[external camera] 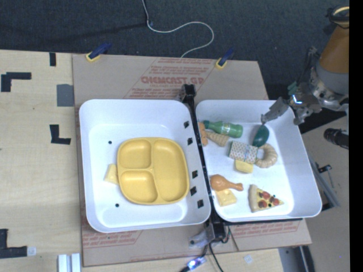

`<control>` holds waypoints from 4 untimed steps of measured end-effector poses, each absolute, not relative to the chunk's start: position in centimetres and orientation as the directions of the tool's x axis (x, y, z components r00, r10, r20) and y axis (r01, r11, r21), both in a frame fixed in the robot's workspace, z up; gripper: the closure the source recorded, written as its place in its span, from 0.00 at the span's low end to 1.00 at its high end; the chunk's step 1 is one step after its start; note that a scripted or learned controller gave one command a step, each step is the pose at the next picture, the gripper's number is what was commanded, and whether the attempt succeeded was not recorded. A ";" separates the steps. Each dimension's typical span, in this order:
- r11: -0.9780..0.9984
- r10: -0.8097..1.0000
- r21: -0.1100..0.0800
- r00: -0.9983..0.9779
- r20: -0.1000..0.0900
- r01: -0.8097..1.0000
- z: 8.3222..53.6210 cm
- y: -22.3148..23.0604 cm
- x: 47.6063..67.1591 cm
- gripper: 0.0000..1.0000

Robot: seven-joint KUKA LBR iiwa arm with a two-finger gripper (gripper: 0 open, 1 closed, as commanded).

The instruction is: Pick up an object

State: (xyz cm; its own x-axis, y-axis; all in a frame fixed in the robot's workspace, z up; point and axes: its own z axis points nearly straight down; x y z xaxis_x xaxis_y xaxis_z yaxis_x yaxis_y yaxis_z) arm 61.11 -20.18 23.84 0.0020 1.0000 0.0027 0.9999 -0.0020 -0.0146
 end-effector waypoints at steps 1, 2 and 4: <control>0.001 1.000 -0.001 -0.001 0.000 1.000 24.7 -20.1 61.4 0.00; 0.002 1.000 -0.005 -0.002 0.000 1.000 20.3 -19.7 61.2 0.00; 0.001 1.000 0.005 -0.001 -0.002 1.000 8.9 -19.3 61.5 0.00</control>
